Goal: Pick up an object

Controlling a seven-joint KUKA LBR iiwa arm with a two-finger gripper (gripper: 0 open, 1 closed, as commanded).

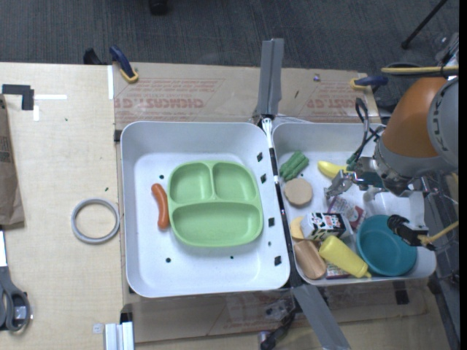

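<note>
The right bin (pixel 321 127) holds several items: a green piece (pixel 293 165), a yellow banana (pixel 330 169), a tan round disc (pixel 298 192), a black-and-white carton (pixel 325 225), a yellow bottle (pixel 343 256), a tan bun (pixel 309 259) and a teal bowl (pixel 384 245). My gripper (pixel 338 188) hangs low over the middle of this bin, just right of the disc, below the banana and above the carton. It looks open, with nothing between its fingers. The arm hides part of the bin's right side.
The left bin (pixel 139 217) contains a green divided plate (pixel 215 203) and an orange sausage (pixel 160 205) beside it. A grey post (pixel 271 79) rises between the bins at the back. A tape ring (pixel 95 219) lies on the bench at left.
</note>
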